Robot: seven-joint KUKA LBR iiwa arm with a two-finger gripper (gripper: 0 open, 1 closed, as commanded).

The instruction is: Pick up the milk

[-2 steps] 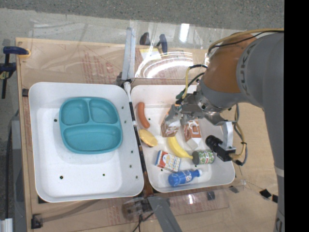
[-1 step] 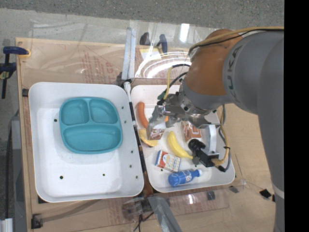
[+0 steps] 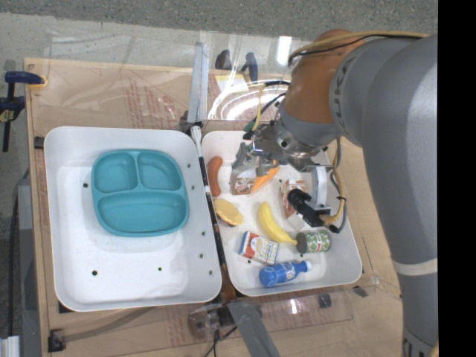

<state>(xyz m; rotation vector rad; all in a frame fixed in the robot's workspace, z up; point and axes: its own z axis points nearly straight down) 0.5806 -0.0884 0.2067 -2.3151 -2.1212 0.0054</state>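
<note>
arm (image 3: pixel 387 110) over rt bin (image 3: pixel 349 270) | milk (image 3: pixel 259 248) by banana (image 3: pixel 273 224) | pincer (image 3: pixel 256 166) state unclear

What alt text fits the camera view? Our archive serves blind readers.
A grey arm reaches into the right bin, its gripper above toy food: milk carton, banana, hot dog, blue bottle. The left bin holds a teal divided plate.

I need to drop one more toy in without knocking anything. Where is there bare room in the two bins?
The left bin has bare floor in front of and beside the teal plate. The right bin is crowded: sausage, banana, milk carton, blue bottle, can, with the end effector over its far end.
</note>
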